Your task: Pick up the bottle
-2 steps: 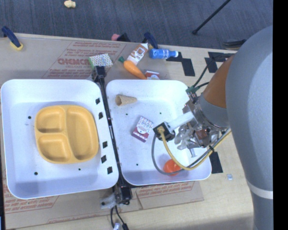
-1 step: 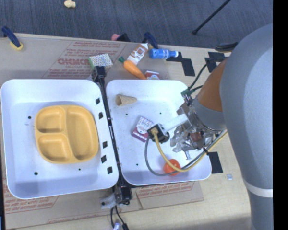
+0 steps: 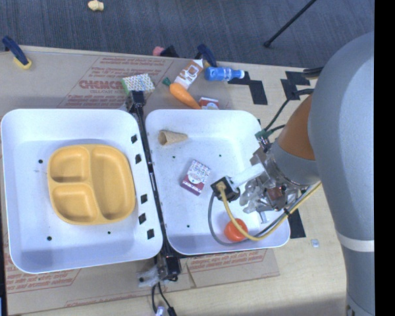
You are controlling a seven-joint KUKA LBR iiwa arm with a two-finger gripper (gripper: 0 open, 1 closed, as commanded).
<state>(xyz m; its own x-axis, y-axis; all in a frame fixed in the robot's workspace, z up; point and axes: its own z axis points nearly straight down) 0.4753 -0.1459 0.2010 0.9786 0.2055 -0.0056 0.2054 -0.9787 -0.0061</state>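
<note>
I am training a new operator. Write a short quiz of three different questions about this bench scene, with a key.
1. True or false: the yellow divided plate lies in the left bin.
2. Which item lies outside both bins? A) waffle cone B) blue bottle C) small pink packet
3. Fill in: the end effector is above the ____ bin.

Key: 1 true; 2 B; 3 right.

Tray (image 3: 91,183) in left bin (image 3: 13,196); cone (image 3: 172,137), packet (image 3: 195,176) in right bin (image 3: 204,120).
</note>
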